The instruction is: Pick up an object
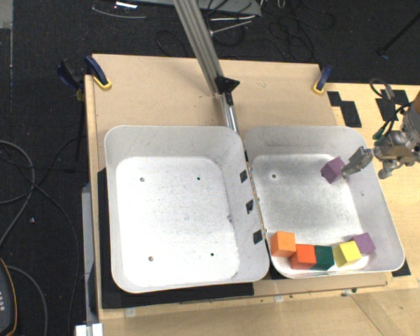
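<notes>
I am seeing the end effector (pixel 355 162) reaching in at the right of the frame over the right bin (pixel 315 208), with a purple block (pixel 331 169) sitting at its tip, apparently raised above the bin floor; I cannot tell how the tip is set or whether it truly has hold of the block. I am judging the pick as possibly under way but unconfirmed, with a clear lift remaining. Five other blocks are lying along the bin's lower edge: orange (pixel 283 242), red (pixel 305 255), green (pixel 324 257), yellow (pixel 347 253) and purple (pixel 364 243).
</notes>
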Motion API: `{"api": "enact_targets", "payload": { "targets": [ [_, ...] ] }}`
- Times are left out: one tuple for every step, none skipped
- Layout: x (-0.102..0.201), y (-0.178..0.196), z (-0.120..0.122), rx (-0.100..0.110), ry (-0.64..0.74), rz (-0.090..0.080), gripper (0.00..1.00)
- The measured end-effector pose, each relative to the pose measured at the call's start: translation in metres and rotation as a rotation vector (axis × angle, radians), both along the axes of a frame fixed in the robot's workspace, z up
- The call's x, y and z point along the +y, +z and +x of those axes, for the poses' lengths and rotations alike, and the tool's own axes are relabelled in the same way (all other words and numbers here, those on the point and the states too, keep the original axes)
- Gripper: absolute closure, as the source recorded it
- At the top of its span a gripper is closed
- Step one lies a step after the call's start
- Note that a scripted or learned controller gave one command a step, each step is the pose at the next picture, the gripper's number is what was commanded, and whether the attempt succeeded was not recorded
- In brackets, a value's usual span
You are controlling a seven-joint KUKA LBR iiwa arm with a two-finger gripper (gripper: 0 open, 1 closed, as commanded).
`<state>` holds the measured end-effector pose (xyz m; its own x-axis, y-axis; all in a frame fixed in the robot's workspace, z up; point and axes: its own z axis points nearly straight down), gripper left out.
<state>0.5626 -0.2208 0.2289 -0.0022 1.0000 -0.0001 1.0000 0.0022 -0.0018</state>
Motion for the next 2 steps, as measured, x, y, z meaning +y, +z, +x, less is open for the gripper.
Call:
{"api": "enact_targets", "payload": {
  "targets": [
    [0.0, 0.0, 0.0, 0.0, 0.0, 0.0, 0.0],
    [-0.004, -0.011, 0.006, -0.001, 0.0, -0.001, 0.0]
  ]
}}
